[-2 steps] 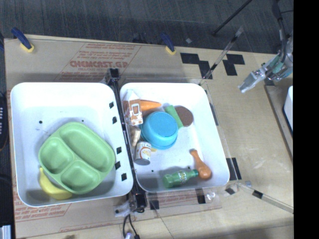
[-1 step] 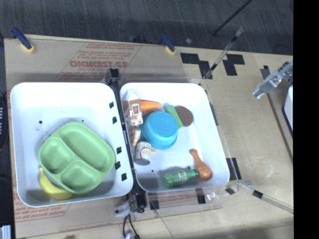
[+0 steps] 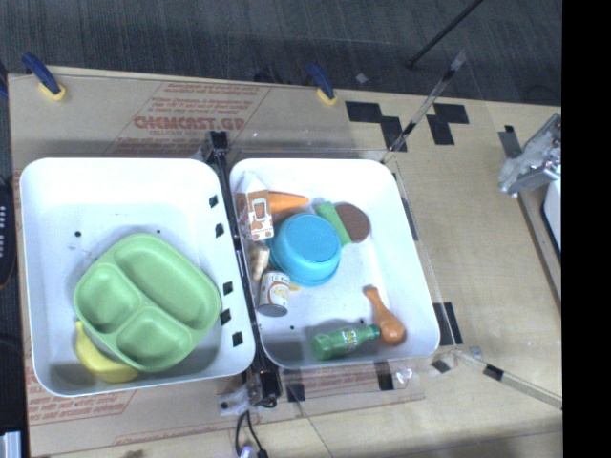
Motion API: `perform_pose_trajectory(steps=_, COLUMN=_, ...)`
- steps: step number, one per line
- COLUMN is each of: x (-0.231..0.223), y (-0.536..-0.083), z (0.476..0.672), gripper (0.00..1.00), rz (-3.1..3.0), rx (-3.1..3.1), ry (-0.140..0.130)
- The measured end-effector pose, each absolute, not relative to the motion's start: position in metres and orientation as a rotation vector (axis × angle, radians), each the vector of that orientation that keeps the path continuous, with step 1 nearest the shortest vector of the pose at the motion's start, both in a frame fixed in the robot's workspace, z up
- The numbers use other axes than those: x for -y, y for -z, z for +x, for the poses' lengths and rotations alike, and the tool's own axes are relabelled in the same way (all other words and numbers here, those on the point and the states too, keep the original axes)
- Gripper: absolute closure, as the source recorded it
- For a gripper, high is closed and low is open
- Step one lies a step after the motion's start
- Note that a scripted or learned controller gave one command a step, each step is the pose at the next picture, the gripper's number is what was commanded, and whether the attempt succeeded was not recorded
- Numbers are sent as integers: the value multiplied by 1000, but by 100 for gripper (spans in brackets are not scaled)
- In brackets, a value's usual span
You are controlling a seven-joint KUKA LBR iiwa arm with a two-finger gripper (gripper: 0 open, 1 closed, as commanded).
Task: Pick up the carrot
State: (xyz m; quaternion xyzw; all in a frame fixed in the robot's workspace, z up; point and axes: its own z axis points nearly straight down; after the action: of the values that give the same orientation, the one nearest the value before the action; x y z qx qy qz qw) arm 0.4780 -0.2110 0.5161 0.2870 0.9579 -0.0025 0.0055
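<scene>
The carrot is an orange tapered piece lying at the back of the right bin. It rests between a small printed box and a green piece, just behind the blue bowl. My gripper shows as a grey metal part at the view's right edge, over the bench and well to the right of the right bin, far from the carrot. Nothing is seen in it.
The right bin also holds a brown round item, a small can, a green bottle and an orange club-shaped toy. The left bin holds a green divided plate over a yellow item.
</scene>
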Motion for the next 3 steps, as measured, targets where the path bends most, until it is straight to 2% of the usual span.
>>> perform_pose_trajectory(steps=1, x=210, y=-503, z=478, gripper=100, rz=592, rx=-3081, ry=4)
perform_pose_trajectory(steps=2, x=210, y=-496, z=486, gripper=100, rz=38, rx=-3142, ry=1)
perform_pose_trajectory(steps=3, x=210, y=-510, z=478, gripper=100, rz=-632, rx=-3068, ry=11)
